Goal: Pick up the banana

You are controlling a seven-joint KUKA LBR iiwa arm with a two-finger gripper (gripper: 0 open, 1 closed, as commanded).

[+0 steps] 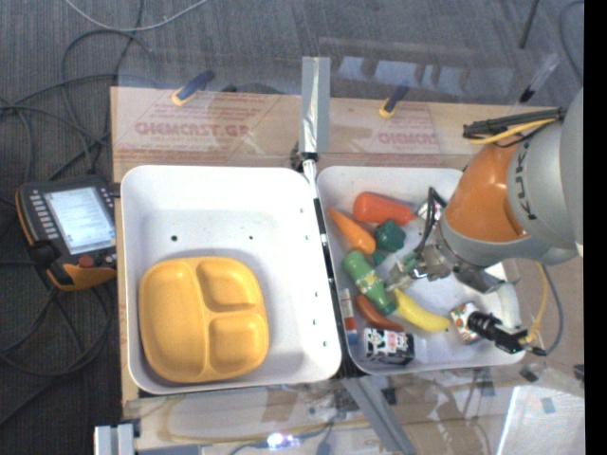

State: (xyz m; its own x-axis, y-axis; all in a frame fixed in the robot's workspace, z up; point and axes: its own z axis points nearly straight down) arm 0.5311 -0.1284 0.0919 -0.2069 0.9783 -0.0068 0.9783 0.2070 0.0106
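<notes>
Tool [410, 271] hangs just above our banana [421, 312]; banana runs sideways below it; we cannot tell its grip

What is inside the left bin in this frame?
The left bin holds a yellow divided tray with three compartments, lying in the bin's near-left part. Bare white floor shows around it. Whatever lies beneath the tray is covered.

Glossy plastic banana [423, 313]; smooth white bins [228, 183]; matt yellow plastic tray [203, 318].
</notes>
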